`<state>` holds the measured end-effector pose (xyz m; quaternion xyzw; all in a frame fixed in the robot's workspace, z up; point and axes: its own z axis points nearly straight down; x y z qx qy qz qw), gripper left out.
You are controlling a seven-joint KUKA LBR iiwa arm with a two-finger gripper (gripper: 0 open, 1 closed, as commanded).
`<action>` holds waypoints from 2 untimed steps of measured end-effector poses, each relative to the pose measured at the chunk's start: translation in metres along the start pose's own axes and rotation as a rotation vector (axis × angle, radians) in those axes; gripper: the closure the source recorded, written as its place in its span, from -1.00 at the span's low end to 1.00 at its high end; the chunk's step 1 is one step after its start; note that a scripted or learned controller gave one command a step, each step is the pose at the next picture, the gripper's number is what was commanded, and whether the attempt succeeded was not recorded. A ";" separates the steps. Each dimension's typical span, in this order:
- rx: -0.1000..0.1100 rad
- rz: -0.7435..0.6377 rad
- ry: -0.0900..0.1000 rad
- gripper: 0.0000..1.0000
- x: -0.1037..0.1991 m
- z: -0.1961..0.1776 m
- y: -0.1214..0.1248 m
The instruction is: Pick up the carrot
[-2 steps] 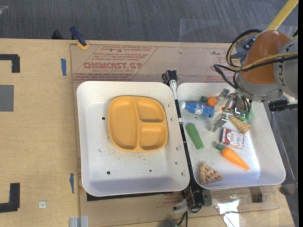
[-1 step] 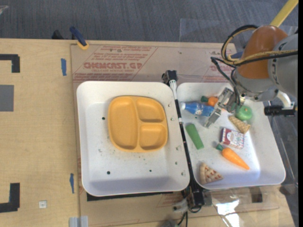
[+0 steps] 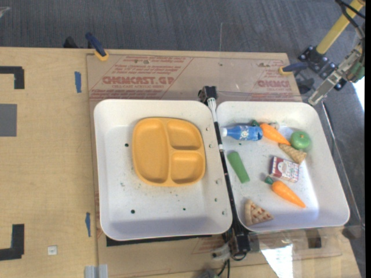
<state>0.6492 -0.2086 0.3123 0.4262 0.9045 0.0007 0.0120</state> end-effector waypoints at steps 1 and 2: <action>0.014 -0.126 0.029 -1.00 0.003 0.149 -0.025; 0.004 -0.079 0.010 -1.00 0.036 0.214 0.012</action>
